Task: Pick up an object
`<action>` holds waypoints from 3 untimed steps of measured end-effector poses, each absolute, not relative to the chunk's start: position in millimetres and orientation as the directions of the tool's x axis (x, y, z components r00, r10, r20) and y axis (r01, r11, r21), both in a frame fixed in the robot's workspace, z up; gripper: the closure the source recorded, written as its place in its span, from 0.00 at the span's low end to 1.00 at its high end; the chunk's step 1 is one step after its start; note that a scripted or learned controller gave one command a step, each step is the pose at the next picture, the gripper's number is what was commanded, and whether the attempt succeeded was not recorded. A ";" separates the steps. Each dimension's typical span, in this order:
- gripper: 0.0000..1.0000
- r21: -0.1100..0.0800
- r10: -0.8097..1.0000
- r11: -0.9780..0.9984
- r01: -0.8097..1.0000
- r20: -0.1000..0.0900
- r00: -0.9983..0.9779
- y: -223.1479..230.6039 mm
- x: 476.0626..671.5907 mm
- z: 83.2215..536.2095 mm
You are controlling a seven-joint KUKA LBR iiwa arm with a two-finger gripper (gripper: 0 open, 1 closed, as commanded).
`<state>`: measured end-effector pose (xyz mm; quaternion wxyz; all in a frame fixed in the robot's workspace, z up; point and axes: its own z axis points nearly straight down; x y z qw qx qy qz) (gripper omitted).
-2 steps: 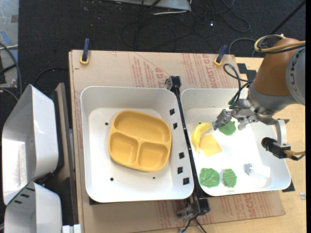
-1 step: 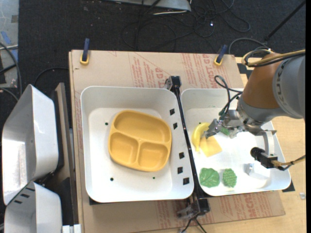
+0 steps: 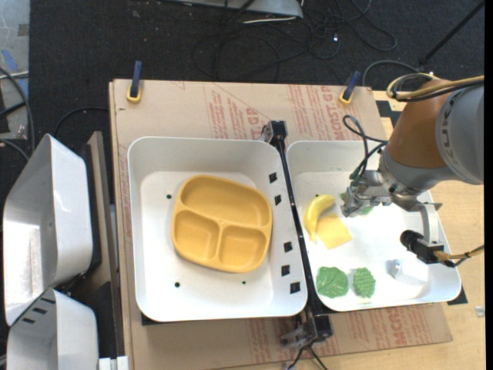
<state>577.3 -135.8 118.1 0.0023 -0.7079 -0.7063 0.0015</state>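
Hovering low in the right bin [image 3: 431, 287], my tool [image 3: 354, 204] sits just right of the banana [image 3: 317, 209] and yellow block [image 3: 335, 232]; its spread I cannot tell.

A: What crowds the claw [image 3: 353, 205]?

B: A yellow banana [image 3: 318, 209] and a yellow wedge [image 3: 333, 233] lie just beside it, toward the divider [image 3: 291, 206].

A: And below it?

B: 2 green lumps [image 3: 346, 281] sit near the right bin's front rim [image 3: 385, 302], well apart from the claw, with a small grey piece [image 3: 394, 268] beside them.

A: Any open floor?

B: Bare white floor lies behind the claw, toward the back wall.
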 end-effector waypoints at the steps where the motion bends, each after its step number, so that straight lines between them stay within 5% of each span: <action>1: 1.00 0.002 1.000 0.004 1.000 0.000 -0.004 -125.7 579.0 172.1; 3: 1.00 0.002 1.000 0.004 1.000 -0.001 -0.004 -127.8 587.4 265.0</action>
